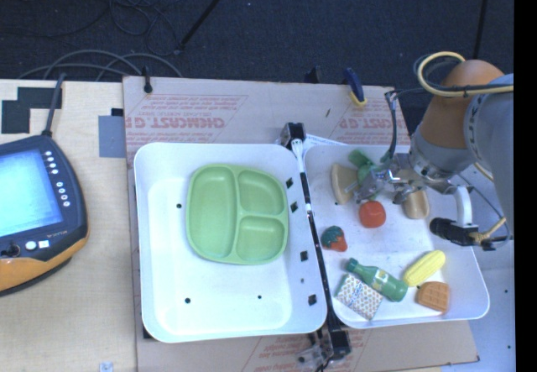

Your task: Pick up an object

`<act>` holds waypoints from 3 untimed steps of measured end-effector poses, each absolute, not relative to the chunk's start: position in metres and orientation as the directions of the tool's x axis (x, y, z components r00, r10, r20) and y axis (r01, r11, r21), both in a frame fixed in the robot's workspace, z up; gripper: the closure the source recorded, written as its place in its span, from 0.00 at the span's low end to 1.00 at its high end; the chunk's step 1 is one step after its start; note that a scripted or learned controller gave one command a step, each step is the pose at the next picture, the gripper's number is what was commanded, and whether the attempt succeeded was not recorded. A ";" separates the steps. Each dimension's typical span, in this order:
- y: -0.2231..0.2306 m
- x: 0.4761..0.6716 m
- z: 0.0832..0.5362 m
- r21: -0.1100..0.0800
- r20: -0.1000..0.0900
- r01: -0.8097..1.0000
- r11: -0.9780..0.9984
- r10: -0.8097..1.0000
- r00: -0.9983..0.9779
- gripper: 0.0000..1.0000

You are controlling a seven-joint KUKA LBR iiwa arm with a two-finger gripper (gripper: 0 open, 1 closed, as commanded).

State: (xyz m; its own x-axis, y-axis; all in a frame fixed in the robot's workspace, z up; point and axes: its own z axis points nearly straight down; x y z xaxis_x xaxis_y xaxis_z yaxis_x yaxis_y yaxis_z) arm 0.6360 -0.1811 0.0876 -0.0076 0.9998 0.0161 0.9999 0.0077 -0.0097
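While the grey arm reaches in over the table's right edge, its tool point(375, 184) hangs low over the far part of the right-hand bin point(478, 299), among a cluster of toy foods; whether it is open or closed cannot be told from this angle. Just below it lies a red tomato point(372, 214), with a tan bread piece point(341, 183) to one side and a green leafy piece point(362, 160) toward the far rim. Nearer the table's front edge rest a green bottle point(377, 277), a yellow corn cob point(424, 266), a checked packet point(360, 296), an orange waffle point(434, 296) and a small strawberry point(335, 238). A green divided plate point(237, 213) sits in the left bin point(159, 278). Nothing appears lifted. A clean pick likely means centring over one item, probably the tomato, and descending straight without nudging its neighbours.
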 end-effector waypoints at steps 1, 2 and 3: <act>-0.183 0.615 0.089 0.000 0.013 1.000 0.007 1.000 -0.007 0.00; -0.135 0.592 0.087 -0.005 0.004 1.000 0.003 1.000 -0.003 0.00; -0.139 0.593 0.098 -0.004 0.002 1.000 -0.002 1.000 0.002 1.00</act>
